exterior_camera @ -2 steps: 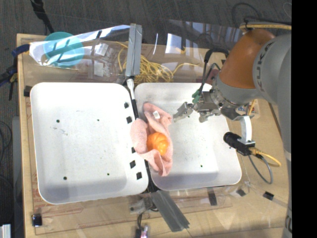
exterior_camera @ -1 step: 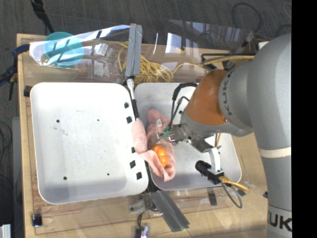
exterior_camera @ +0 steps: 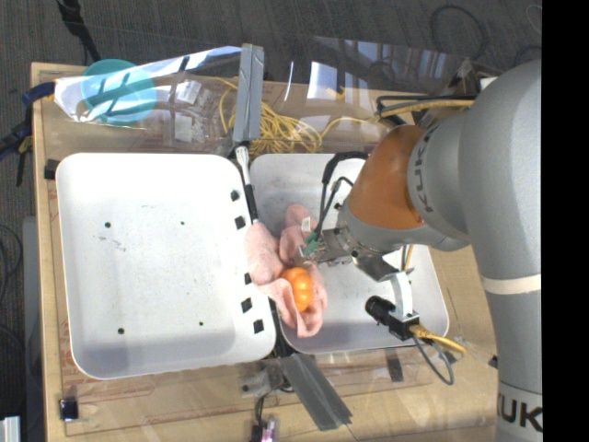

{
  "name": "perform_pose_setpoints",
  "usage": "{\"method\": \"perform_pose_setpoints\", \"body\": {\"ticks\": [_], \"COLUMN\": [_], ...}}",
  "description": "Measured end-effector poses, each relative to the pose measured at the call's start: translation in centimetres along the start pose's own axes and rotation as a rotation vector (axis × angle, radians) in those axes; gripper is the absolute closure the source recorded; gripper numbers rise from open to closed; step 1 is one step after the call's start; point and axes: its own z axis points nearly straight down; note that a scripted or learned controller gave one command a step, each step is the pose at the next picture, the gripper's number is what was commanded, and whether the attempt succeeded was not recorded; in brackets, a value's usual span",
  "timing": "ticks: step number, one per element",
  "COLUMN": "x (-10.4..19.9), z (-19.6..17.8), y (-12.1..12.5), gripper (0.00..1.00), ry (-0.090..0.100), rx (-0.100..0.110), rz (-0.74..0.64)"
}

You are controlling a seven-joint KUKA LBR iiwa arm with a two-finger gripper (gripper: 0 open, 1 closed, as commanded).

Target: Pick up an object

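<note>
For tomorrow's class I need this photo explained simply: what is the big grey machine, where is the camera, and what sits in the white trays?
The grey machine is a robot arm with an orange band near its wrist. It reaches in from the right of the picture. One camera, fixed above the bench, looks down at a slant. Two shallow white bins sit side by side: the left bin and the right bin. In the right bin lie a pink cloth-like object and a small orange ball resting on it. The gripper hangs just above the pink object. Whether it holds anything cannot be seen from here.
</note>
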Motion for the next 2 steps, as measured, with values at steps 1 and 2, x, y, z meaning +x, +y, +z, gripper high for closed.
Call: {"method": "perform_pose_setpoints", "body": {"ticks": [1, 2], "x": [7.8, 1.4], "z": [-14.9, -15.4], "y": [2.9, 4.1], "gripper": [1.00, 1.00], "ry": [-0.003, -0.004], "rx": [-0.004, -0.004], "rz": [-0.103, -0.315]}}
